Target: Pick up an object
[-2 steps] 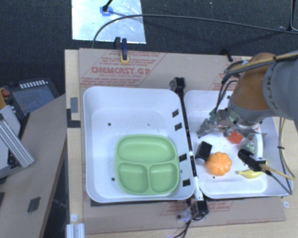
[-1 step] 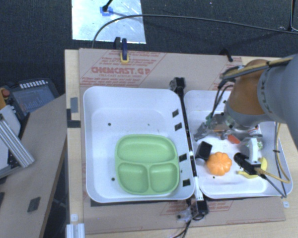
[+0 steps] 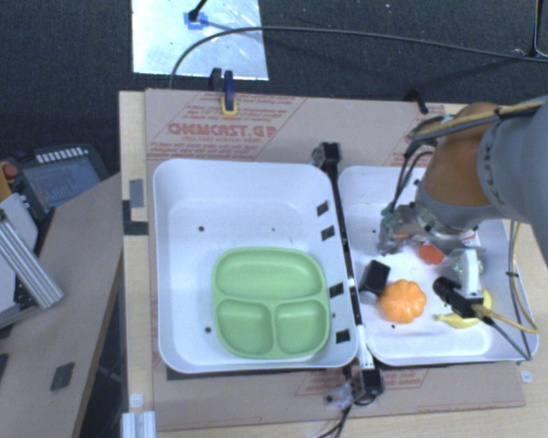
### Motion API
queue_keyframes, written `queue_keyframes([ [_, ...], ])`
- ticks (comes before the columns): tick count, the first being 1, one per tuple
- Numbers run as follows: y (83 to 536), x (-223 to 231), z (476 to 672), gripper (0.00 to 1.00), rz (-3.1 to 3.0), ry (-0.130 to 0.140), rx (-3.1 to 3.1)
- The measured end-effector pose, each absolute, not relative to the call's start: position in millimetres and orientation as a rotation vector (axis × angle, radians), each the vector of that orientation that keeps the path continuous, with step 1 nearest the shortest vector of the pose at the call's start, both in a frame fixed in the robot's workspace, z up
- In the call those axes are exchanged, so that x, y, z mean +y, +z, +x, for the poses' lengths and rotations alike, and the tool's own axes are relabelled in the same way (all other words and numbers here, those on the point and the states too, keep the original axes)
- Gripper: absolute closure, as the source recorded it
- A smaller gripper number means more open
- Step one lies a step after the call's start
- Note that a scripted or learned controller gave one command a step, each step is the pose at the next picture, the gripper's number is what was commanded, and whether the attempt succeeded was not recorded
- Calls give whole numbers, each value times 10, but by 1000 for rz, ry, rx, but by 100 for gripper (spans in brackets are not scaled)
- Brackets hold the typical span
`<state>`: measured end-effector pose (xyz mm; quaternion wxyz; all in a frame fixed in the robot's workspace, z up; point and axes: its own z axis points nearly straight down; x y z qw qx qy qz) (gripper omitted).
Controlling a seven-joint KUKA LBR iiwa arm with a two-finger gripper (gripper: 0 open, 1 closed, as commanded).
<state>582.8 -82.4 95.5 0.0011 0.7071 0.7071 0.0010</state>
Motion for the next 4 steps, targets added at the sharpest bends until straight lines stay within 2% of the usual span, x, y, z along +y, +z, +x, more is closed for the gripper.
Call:
queue_keyframes([
  [1, 1461, -925, 5866, 100, 2219, 6, 2217],
  [2, 2031, -917, 5984, 100, 2212, 7, 2222],
  [3, 2539, -919, 6000, 100, 2213, 7, 2222],
  [4, 2583, -348, 5880, 100, 2211, 3, 2232],
])
